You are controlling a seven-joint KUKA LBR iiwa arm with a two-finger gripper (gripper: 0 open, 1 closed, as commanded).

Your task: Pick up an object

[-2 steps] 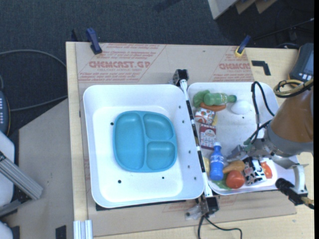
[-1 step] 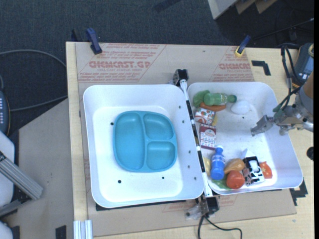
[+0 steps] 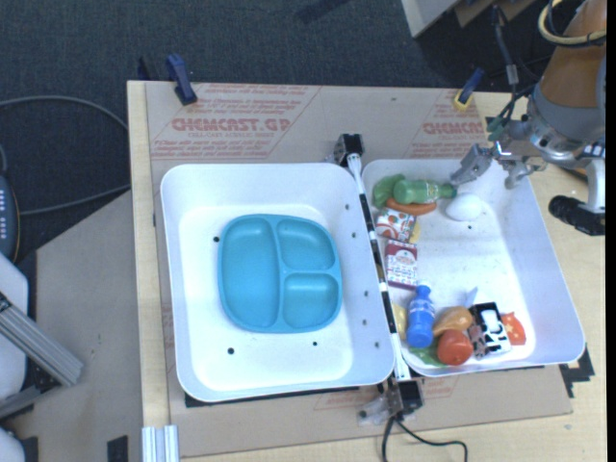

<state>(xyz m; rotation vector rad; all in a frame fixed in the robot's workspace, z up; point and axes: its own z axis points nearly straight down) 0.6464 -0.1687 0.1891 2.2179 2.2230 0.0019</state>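
My gripper hangs over the back edge of the right bin, its two grey fingers spread open with nothing between them. Just below and left of it lies a white egg-shaped object. A green item and an orange carrot-like piece lie at the bin's back left. Two small red-and-white cartons sit along the left wall. A blue bottle, a red tomato, an orange piece and a black-and-white item crowd the front corner.
The left bin holds a blue divided plate. Blue clamps hold the brown board at its back edge. The arm's orange band rises at the upper right. A black fitting sticks in beside the right bin.
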